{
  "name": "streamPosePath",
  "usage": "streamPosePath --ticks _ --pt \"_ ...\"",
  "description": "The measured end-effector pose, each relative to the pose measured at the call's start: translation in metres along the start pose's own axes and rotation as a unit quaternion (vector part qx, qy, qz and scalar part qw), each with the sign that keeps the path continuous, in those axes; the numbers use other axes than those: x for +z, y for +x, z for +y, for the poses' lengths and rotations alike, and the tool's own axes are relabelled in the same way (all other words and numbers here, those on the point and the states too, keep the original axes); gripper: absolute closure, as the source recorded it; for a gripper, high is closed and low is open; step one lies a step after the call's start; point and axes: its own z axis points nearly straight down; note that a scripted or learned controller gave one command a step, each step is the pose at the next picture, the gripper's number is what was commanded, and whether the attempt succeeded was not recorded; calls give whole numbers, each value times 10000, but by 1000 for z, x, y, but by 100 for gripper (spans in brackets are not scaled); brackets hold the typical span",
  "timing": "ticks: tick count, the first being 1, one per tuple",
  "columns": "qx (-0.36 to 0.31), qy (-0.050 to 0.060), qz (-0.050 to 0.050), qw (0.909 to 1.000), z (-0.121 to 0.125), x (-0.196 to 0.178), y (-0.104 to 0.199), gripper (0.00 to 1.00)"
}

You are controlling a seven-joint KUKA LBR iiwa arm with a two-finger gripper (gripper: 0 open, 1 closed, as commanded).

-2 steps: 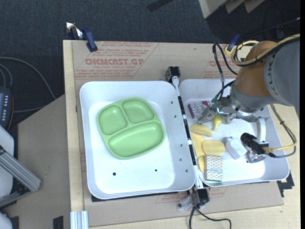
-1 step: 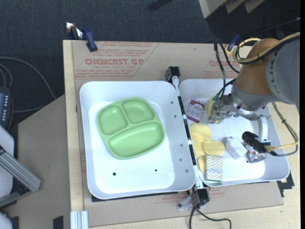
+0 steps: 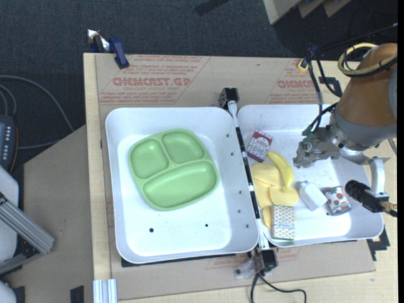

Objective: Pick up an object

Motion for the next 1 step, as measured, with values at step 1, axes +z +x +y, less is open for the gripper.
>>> streamPosePath --ticks 1 --pt "-3 2 2 10000 0 0 0 0"
